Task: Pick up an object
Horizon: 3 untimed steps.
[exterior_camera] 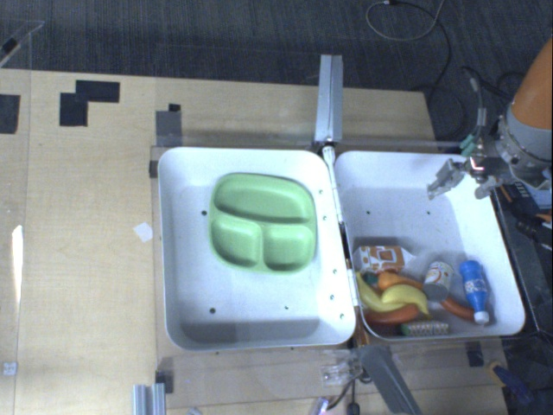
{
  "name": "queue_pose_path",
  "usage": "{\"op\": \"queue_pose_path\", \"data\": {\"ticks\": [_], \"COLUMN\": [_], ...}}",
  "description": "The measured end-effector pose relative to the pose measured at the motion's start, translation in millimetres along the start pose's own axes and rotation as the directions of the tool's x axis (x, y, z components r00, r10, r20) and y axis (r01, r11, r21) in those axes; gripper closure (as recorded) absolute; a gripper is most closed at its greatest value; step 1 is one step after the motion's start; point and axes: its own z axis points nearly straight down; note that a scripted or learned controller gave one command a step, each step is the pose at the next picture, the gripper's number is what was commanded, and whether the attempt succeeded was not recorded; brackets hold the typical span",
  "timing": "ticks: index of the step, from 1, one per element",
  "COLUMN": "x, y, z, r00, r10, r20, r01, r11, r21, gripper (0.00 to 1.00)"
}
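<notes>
Nothing had been picked up: the small toys, a yellow plastic banana (396,296) and a blue plastic bottle (473,288) among them, lay heaped in the near corner of the right shallow white bin (415,214). The hand (462,176) hovered over the bin's far right edge, well apart from the heap, fingers spread and holding nothing.

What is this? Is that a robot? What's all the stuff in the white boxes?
Yes! A camera up high looks down on a bench. The grey and orange robot arm reaches in from the picture's right. Its gripper, like two fingers, hangs above the right bin, holding nothing. Toys sit piled in that bin's near corner: a yellow banana, a blue bottle, a small carton. The left bin has a green tray with three sections. The robot's job is picking something up.
</notes>
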Motion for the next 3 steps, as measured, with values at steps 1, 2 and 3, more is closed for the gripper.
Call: {"op": "queue_pose_path", "data": {"ticks": [1, 2, 3], "x": [-30.6, -17.0, -15.5], "y": [-8.8, -92.9, -89.8], "z": [146.0, 152.5, 142.7], "r00": [0.996, 0.986, 0.985], "r10": [0.09, -0.169, -0.172], "r20": [0.001, 0.007, 0.006], "r01": [-0.09, 0.169, 0.172], "r11": [0.996, 0.986, 0.985], "r21": [0.0, -0.015, -0.019], "gripper": [0.0, 0.0, 1.0]}}
